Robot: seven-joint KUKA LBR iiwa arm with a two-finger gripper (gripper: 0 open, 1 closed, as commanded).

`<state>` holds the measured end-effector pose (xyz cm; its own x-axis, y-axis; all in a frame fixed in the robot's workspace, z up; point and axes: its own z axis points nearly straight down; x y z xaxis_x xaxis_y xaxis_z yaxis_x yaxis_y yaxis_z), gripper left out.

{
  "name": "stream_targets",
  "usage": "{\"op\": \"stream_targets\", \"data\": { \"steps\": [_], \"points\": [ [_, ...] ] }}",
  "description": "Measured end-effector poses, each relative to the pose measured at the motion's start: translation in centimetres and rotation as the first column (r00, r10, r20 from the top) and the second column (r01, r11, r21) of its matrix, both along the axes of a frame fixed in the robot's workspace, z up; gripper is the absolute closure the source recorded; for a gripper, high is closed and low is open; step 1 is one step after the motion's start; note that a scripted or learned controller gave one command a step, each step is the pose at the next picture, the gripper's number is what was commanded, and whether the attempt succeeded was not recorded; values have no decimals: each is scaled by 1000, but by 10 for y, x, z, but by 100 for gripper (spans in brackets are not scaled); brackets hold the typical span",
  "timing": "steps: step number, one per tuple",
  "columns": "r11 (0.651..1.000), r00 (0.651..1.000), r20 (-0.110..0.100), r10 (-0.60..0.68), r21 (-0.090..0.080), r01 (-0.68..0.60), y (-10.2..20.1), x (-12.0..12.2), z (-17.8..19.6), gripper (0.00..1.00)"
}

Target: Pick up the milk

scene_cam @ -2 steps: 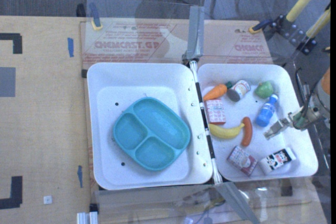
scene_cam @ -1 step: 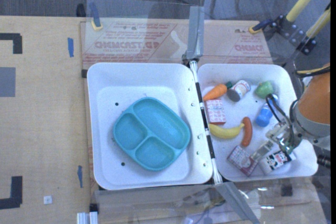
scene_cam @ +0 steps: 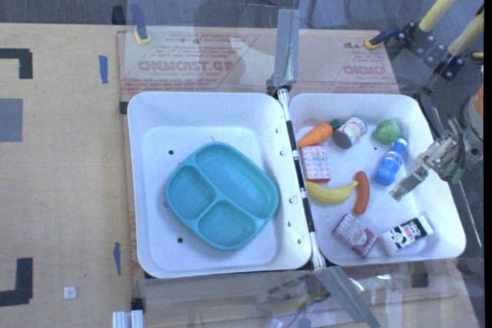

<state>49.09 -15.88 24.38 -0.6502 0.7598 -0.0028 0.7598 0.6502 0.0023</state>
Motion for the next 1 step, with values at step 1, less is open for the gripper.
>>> {"op": "stream_targets", "data": {
  "steps": [1],
  "points": [
    [986, 986, 2, 164, -1, -164, -36, -10, -149, 0]
  ]
}}
